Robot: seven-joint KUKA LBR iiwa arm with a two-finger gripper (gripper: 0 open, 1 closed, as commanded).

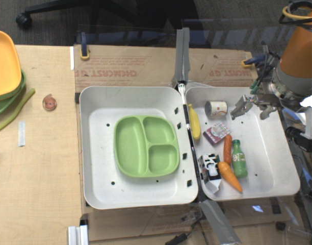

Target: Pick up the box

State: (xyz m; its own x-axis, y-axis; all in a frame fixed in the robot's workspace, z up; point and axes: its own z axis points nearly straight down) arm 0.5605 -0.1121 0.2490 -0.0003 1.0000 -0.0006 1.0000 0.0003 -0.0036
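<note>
Partly cut off at the right edge, the arm's jaws hang open above the box.

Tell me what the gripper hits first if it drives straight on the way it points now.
Probably the can: the gripper points left toward it. Height is unclear, so it might pass above.
</note>
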